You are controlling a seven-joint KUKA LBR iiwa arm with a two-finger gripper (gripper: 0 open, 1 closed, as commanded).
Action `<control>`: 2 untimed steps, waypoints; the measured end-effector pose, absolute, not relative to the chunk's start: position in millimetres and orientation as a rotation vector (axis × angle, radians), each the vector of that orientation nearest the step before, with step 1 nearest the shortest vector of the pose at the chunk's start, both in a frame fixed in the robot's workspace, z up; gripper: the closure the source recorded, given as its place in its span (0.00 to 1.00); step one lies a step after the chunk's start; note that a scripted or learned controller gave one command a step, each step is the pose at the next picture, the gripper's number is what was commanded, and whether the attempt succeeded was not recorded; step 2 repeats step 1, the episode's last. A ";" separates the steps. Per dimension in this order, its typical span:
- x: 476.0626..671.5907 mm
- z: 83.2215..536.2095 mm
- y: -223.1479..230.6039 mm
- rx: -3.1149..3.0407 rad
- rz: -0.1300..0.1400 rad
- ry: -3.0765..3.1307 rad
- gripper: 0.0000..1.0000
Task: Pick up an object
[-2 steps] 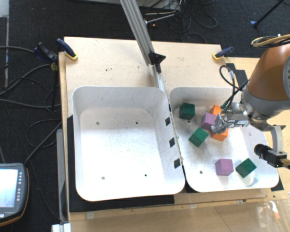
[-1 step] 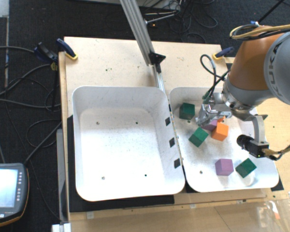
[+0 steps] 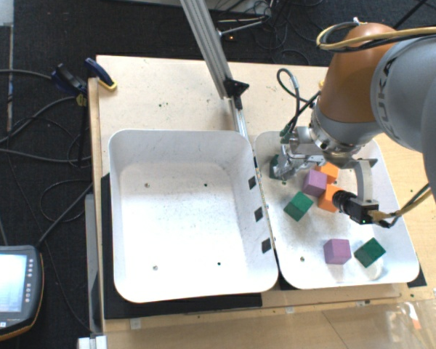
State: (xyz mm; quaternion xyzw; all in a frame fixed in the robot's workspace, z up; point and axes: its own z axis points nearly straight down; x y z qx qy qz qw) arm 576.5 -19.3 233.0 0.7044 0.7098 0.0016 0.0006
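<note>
The grey arm with its orange band reaches in from the right over the right bin (image 3: 392,271). My gripper (image 3: 283,166) hangs low at the bin's upper left part, just left of a purple block (image 3: 315,182). Orange blocks (image 3: 328,200) lie behind and below that purple block, partly hidden by the wrist. A green cube (image 3: 299,206) rests just below the gripper, apart from it. Nearer the front of the bin lie a second purple cube (image 3: 336,251) and a second green cube (image 3: 369,252).
The left bin (image 3: 131,147) stands beside the right one, and a raised divider (image 3: 261,209) runs between them. A slanted metal rail (image 3: 207,38) comes down from the top to the bins' back edge. Cables and a clamp (image 3: 94,75) lie at the bench's far left corner.
</note>
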 end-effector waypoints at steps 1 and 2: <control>586.4 238.2 31.6 2.212 0.005 2.230 1.00; 586.4 238.2 31.6 2.212 0.005 2.230 1.00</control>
